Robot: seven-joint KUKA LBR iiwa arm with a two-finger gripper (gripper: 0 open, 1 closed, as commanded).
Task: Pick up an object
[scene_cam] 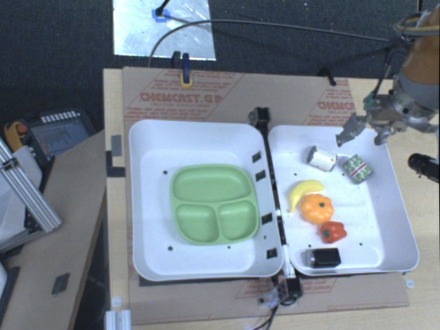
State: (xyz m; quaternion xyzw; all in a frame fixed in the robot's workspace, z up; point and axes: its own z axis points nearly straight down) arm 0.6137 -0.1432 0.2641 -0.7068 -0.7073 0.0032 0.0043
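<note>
Two white bins are sitting side by side on the bench. Gripper (362,135) is hovering open, gripping nothing, over right bin's (392,218) far edge. White cylinder (321,158) is lying near that far edge, just beside green can (357,168).

Glossy white plastic bins (199,133), matt green tray (213,205).

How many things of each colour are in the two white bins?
Green: 2, the divided tray and the small patterned can
White: 1, the little cup
Yellow: 1, the banana
Orange: 1, the round fruit
Red: 1, the pepper
Black: 1, the block
Total: 7
</note>
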